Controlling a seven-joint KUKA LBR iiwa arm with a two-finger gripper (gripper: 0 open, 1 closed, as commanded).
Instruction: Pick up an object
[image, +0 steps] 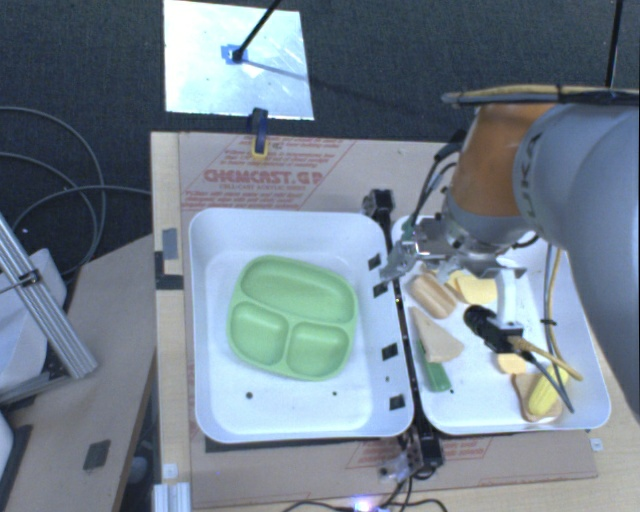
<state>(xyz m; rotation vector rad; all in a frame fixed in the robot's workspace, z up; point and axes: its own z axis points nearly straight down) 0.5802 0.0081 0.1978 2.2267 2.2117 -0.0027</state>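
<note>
My gripper (408, 252) hangs over the far left corner of the right bin (590, 395), close to the divider between the bins. Just in front of it lies a tan sausage-shaped piece (431, 297), with a yellow slice (476, 289) to its right. A tan wedge (438, 337) and a green stick (437, 375) lie nearer the front, along the bin's left side. A yellow corn-like piece (541, 398) and a small orange piece (512, 364) sit at the front right. Nothing shows in the gripper's hold.
The left bin (215, 400) holds a green divided plate (292, 317) in its middle. The big grey and orange arm covers the far right part of the right bin. A cardboard sheet (265, 175) lies under both bins.
</note>
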